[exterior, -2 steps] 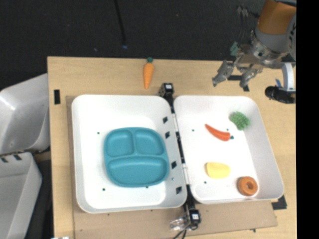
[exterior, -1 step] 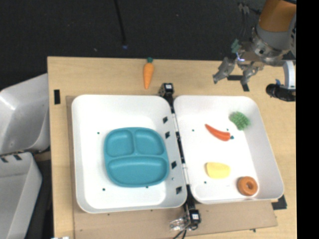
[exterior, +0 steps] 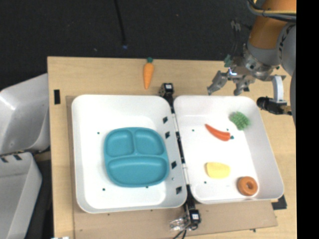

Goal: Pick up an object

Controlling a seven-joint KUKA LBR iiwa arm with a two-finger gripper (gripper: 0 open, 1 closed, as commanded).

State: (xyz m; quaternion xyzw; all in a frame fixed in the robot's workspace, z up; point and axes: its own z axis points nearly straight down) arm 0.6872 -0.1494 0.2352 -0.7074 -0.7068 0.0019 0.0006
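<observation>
Gripper [exterior: 228,85], fingers spread and nothing held, is poised beyond the right bin's [exterior: 266,148] far rim; red chili [exterior: 218,132] lies inside, where a low, rim-clipped descent could be risked.

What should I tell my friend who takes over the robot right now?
Gripper: fingers open, holding nothing, above the far edge of the right bin.
In the right bin: red chili pepper, green broccoli piece, yellow piece, donut.
In the left bin: teal divided plate.
On the bench, behind the bins: toy carrot.
Done: nothing picked up yet.
Left: lower onto one object, grip it, lift it.
</observation>
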